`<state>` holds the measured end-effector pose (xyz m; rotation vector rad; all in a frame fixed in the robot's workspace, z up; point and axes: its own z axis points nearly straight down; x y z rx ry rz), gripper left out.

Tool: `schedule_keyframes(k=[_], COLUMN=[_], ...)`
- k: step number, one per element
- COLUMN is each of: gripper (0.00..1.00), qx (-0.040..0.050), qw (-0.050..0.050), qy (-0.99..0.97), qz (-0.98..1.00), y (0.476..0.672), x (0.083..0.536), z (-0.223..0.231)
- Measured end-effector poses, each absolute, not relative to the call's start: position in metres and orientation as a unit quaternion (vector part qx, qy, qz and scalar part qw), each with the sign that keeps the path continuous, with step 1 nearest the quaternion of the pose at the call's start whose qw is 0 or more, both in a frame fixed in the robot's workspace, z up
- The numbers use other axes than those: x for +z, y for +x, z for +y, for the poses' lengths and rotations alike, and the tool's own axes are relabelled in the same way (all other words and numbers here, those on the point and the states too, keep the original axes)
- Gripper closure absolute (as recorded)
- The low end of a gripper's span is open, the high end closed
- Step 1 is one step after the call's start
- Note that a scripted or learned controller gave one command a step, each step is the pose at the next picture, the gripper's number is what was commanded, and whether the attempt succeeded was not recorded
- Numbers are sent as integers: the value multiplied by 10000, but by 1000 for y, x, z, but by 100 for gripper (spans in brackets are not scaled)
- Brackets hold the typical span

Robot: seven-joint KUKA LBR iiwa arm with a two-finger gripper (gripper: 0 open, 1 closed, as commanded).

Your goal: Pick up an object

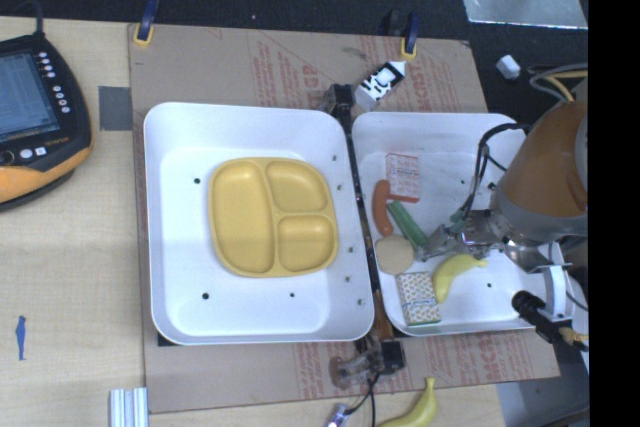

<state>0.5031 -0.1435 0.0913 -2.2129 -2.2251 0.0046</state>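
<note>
The right bin (470,323) holds several small things: a red sausage (381,203), a green stick (407,223), a round beige piece (394,255), a small printed box (418,298), a yellow banana-shaped piece (452,275) and a white card (403,175). My gripper (462,240) hangs low over the bin's right half, just above the yellow piece and to the right of the green stick. Nothing is visibly held. The grey and orange arm (545,175) covers the bin's right side.
The left bin (160,215) holds a yellow divided plate (272,215). A teach pendant (35,115) lies at the far left of the bench. A banana (415,407) lies outside below the bins, and a black-and-white object (380,82) above them.
</note>
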Motion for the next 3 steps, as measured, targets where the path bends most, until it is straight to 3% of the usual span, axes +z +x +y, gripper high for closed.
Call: schedule_keyframes(k=[1,3], gripper=[0,0], qx=[12,9], qw=[16,-4], qy=[-7044,-7045], qz=[-7098,-7097], y=[476,476], x=[91,92], z=[-103,-115])
